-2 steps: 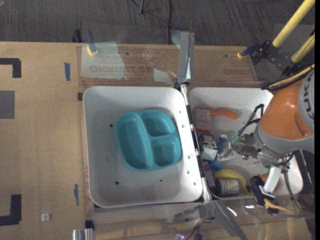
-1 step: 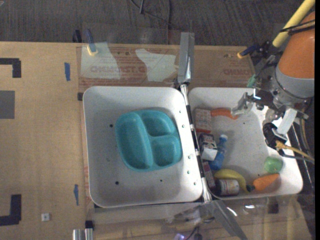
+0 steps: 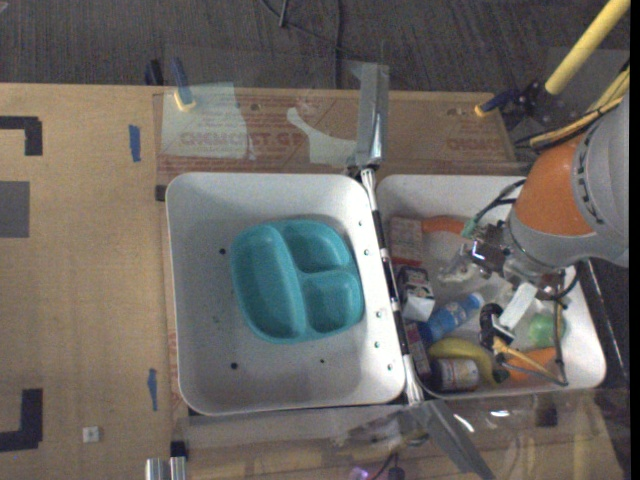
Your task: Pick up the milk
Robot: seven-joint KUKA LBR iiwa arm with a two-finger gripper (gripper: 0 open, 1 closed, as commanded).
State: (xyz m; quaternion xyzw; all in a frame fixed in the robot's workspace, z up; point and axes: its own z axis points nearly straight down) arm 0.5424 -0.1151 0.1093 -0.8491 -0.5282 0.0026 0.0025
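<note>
- Gripper (image 3: 520, 303) hangs low over the right bin (image 3: 590, 368), under the grey arm with its orange band (image 3: 555, 198); whether it is wide or narrow cannot be told, and no item can be made out held in it.
- Milk: a small carton-like box (image 3: 405, 236) lies at the right bin's upper-left corner, well apart from the gripper; its label is too blurred to confirm.
- 2 white bins sit side by side on the bench (image 3: 80, 298), touching along a shared metal divider (image 3: 372, 128).
- Left bin (image 3: 200, 208) holds 1 teal plate (image 3: 298, 280) with 3 compartments, lying flat near its middle.
- Right bin is crowded: a blue bottle (image 3: 452, 318), a yellow banana (image 3: 468, 350) beside a dark can (image 3: 455, 373), a green round item (image 3: 545, 328) and an orange piece (image 3: 535, 360).
</note>
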